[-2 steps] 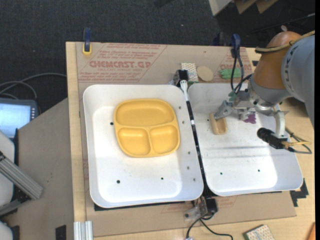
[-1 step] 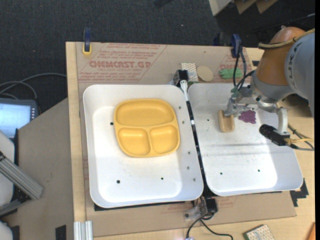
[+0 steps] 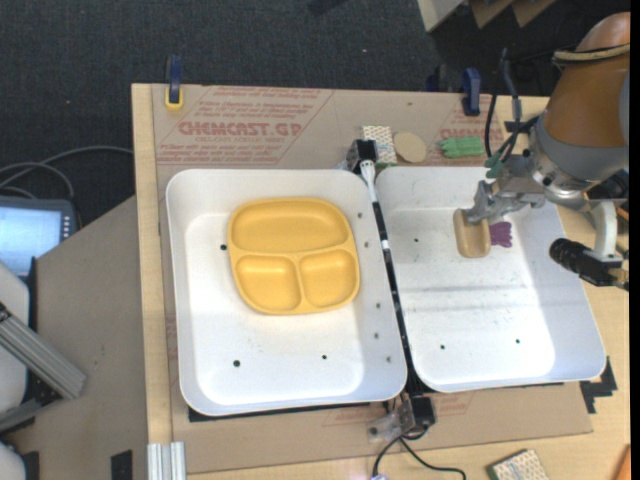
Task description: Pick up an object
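In the right bin (image 3: 500, 338), a tan block (image 3: 472, 239) stands near the back, with a small purple object (image 3: 501, 233) just to its right. My gripper (image 3: 486, 211) hangs directly over these two, at the block's upper edge, its metal body reaching in from the right under the orange-banded wrist (image 3: 592, 98). I cannot see whether it is touching either object. A yellow divided plate (image 3: 294, 254) lies in the left bin (image 3: 200, 318).
Behind the bins, a round tan disc (image 3: 410, 147) and a green piece (image 3: 461, 147) lie on the brown board. Blue clamps (image 3: 175, 72) hold the board's back edge. A black part (image 3: 580, 258) juts over the right bin's right side.
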Robot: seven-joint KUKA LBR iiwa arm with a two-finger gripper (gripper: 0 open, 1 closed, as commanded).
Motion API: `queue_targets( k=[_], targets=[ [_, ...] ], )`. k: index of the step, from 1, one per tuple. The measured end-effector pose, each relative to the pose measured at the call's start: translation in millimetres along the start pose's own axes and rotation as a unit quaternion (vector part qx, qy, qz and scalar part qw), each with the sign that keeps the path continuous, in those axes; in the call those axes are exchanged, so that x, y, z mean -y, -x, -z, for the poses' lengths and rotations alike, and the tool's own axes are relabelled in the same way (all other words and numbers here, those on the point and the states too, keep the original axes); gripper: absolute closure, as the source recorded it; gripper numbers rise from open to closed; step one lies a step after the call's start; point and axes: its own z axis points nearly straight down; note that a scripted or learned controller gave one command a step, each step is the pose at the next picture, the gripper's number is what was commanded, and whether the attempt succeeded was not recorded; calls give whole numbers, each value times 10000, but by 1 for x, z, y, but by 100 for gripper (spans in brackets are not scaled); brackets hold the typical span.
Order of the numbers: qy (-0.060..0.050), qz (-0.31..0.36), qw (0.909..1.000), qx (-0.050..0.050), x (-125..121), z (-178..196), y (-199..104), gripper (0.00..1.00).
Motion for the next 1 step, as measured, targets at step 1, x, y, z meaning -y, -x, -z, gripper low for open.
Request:
queue_targets(
  k=[1],
  targets=[
    [-33, 14, 10000, -19, 43, 24, -52, 100]
  ],
)
